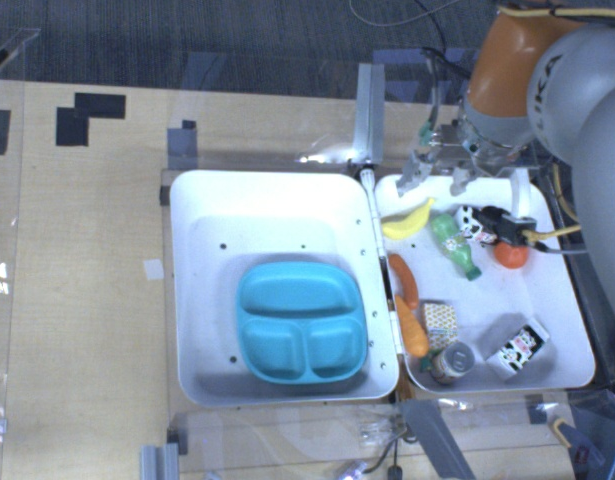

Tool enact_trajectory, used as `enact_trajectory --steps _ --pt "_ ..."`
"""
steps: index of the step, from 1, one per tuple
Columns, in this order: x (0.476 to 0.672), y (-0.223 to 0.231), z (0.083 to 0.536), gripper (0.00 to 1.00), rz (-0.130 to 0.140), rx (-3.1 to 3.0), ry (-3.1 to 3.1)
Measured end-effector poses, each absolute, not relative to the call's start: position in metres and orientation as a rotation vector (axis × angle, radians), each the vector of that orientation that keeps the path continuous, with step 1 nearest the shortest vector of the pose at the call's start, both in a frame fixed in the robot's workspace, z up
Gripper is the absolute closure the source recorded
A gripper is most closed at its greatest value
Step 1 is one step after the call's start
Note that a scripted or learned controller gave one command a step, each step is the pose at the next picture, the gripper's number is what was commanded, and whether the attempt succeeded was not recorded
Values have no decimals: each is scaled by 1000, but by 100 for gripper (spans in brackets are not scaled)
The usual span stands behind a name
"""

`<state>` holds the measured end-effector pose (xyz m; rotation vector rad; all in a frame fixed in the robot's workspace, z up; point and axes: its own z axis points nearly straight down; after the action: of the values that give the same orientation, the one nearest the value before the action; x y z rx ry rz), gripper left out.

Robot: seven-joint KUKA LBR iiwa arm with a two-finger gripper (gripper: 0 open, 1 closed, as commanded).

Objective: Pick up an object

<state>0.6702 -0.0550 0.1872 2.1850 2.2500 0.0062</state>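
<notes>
Several small items crowd the right bin; the banana lies at its upper left, just below the gripper, whose fingers stand spread with nothing between them; the banana looks light, smooth and curved; best pinched across its middle.

Dark grey carpet floor, pale wood bench top, black markers

Looks like a robotics lab here: a grey arm over a wooden bench, two white bins framed in aluminium brackets, loose cables, dark carpet behind.
</notes>
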Motion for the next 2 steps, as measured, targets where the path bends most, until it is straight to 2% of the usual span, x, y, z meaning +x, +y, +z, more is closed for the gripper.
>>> enact_trajectory --steps 1,2 --pt "650 -13 219 0 7 1748 2604" --pt "628 -104 111 0 16 1783 2573"
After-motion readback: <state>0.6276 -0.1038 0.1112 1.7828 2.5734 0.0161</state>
